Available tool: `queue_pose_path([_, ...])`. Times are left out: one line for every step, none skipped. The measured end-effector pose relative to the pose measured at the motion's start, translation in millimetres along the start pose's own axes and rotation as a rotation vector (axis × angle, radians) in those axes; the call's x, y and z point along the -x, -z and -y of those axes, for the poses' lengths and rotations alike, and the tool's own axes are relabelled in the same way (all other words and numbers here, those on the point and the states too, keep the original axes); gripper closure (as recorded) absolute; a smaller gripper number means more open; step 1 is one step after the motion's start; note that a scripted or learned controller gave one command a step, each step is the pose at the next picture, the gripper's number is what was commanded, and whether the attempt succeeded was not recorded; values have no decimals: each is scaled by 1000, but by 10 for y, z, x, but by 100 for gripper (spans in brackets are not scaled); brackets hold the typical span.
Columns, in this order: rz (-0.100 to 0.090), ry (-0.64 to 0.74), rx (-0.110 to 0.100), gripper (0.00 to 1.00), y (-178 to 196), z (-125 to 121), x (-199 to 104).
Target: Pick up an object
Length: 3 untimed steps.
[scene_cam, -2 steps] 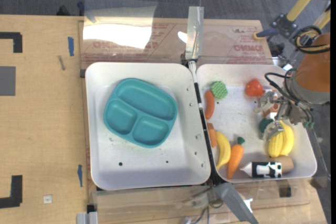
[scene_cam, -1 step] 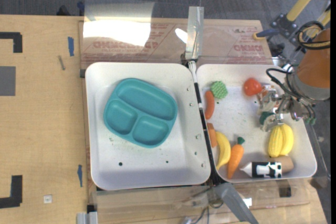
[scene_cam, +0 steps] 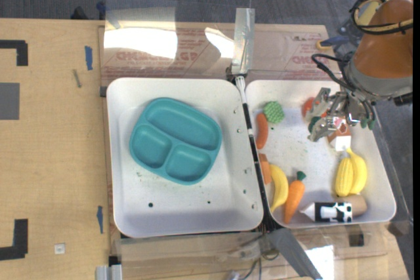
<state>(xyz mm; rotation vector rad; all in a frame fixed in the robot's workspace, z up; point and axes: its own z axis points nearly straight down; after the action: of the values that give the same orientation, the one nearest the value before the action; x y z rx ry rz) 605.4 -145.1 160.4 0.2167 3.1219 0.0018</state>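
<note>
My gripper (scene_cam: pixel 330 120) hangs over the back right part of the right bin (scene_cam: pixel 384 160), under the arm's orange band (scene_cam: pixel 387 29). A small red-orange piece (scene_cam: pixel 307 105) shows just left of it. Whether it touches the gripper I cannot tell. A bunch of yellow bananas (scene_cam: pixel 350 174) lies just in front of the gripper. Further left are a green leafy toy (scene_cam: pixel 273 112), an orange carrot (scene_cam: pixel 262 130) against the bin's left wall, a single banana (scene_cam: pixel 279 185) and a carrot with a green top (scene_cam: pixel 294 197). A black-and-white bottle (scene_cam: pixel 335 211) lies along the front wall.
The left bin (scene_cam: pixel 125 206) holds a teal divided plate (scene_cam: pixel 175 140). A divider wall (scene_cam: pixel 248 141) runs between the two bins. Clear plastic sheets (scene_cam: pixel 164 42) stand behind the bins. The wooden bench (scene_cam: pixel 46 141) stretches to the left.
</note>
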Motion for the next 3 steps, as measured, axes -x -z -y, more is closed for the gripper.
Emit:
queue_pose_path([-5, -256, -3, 100, 740, -363, -682])
queue_pose_path([-12, -492, -6, 100, -660, 487, -1222])
queue_pose_path([-2, -662, -1, 100, 224, -268, -1275])
